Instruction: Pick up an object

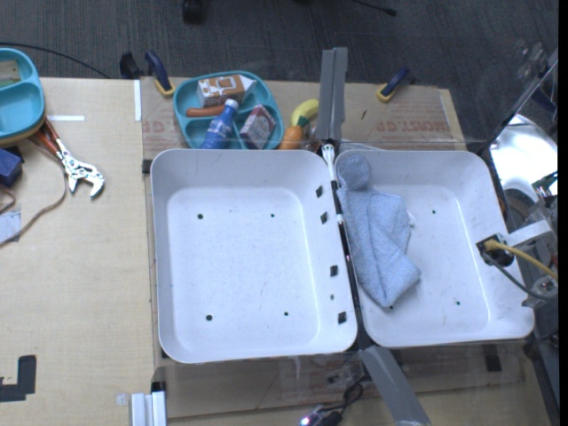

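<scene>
Far left: a blue dish sits at the edge of the bench, and a shiny wrench lies just below it.
Back tray: a blue tray sits behind the bins with small things in it, like a blue bottle and a little box.
Left bin: the left bin is white and shallow.
Right bin: the right bin touches the left one.
Cloth: a grey-blue cloth lies crumpled in the right bin, along its left side.
Gripper: I cannot tell where it is or how its fingers are.
</scene>
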### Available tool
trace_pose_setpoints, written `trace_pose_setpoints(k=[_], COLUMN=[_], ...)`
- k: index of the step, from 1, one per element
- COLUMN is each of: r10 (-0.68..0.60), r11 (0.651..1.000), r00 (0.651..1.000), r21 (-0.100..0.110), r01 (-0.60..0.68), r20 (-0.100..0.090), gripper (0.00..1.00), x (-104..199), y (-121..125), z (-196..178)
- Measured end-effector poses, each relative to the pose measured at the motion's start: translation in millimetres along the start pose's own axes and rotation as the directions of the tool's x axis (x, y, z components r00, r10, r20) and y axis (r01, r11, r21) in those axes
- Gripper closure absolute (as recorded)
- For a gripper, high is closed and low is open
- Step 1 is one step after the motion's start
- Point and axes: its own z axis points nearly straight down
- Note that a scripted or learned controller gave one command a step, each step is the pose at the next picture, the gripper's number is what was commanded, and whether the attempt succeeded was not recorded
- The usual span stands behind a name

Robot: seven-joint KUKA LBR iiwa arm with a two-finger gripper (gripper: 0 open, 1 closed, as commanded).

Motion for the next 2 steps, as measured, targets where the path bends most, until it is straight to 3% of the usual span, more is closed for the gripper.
trace_pose_setpoints(k=[1,2], r10=[-0.001,-0.003], r11=[1.0,1.0], r00=[1.0,1.0], r21=[0.002,0.003], r01=[0.001,0.003], r20=[0.002,0.004], gripper=[0.0,1.0], x=[11.7,11.7], y=[-57.3,-56.8], z=[25.5,17.2])
